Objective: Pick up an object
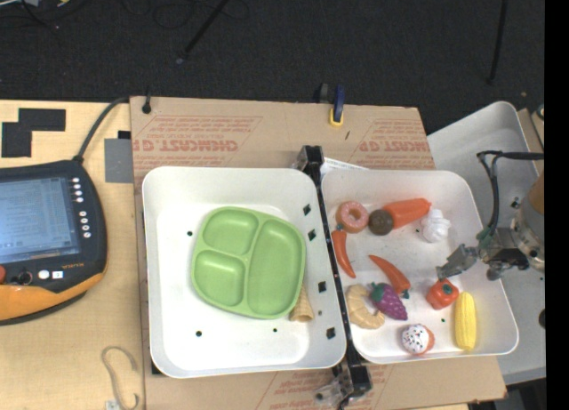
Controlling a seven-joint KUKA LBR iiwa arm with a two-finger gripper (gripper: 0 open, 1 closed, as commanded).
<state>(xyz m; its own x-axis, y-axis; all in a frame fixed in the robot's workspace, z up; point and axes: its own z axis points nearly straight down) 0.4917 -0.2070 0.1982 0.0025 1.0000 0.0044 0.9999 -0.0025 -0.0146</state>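
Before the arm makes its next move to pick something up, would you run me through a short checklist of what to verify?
1. Gripper over the right bin: ok, it sits above the bin's right side.
2. Nothing held yet: ok, no object shows between its fingers.
3. Target nearby: ok, the small red tomato-like toy lies just below the gripper.
4. Neighbours of that toy: not ok, the yellow corn lies close beside it.
5. Finger opening: cannot tell at this angle.
6. Left bin: ok, the green divided plate lies well away from the arm.
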